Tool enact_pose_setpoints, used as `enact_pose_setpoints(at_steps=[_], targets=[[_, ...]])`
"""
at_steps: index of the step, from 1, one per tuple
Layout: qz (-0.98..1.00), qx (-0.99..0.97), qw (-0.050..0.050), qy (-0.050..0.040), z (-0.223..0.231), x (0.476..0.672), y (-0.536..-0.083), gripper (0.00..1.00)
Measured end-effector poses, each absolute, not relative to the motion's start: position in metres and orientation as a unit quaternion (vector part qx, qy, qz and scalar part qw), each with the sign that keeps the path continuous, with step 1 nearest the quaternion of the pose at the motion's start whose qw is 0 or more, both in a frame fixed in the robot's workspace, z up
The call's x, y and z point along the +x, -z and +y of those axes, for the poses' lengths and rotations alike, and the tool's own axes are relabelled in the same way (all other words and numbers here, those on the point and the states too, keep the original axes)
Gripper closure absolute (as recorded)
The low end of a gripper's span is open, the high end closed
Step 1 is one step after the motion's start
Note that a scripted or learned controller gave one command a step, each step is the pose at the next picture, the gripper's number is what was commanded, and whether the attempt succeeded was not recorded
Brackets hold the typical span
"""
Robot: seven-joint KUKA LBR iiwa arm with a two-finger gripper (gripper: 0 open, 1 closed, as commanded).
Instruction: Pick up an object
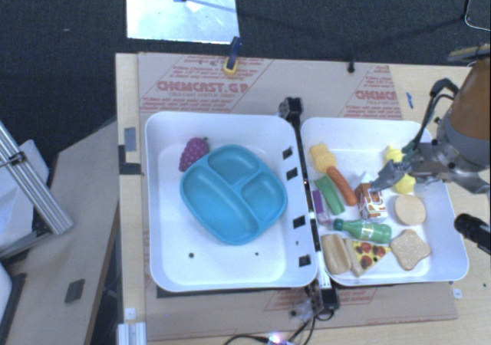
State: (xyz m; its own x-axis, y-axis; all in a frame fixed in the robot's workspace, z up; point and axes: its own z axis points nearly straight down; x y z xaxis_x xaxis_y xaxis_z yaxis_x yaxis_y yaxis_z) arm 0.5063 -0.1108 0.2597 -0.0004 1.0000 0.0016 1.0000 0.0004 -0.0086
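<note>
A wooden bench (pixel 253 79) is sitting on dark carpet, two white bins (pixel 165 259) covering it, the gripper (pixel 393 175) hovering beside the right bin's far edge, its jaw state unclear.

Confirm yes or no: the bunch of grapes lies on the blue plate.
No, the grapes lie on the left bin's floor beside the blue plate.

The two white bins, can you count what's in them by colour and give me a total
Blue: 1, divided plate
Purple: 1, grapes
Yellow: 2, corn, lemon
Orange: 1, carrot
Green: 2, pepper, bottle
Tan or brown: 3, cookie, toast, hot dog
Mixed colours: 2, carton, pizza slice
Total: 12
</note>
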Motion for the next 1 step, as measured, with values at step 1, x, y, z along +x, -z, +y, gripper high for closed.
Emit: enact_pose_setpoints(at_steps=[1], targets=[[-0.708, -0.706, -0.001, 0.0007, -0.1107, 0.5083, -0.2645, 0.00]])
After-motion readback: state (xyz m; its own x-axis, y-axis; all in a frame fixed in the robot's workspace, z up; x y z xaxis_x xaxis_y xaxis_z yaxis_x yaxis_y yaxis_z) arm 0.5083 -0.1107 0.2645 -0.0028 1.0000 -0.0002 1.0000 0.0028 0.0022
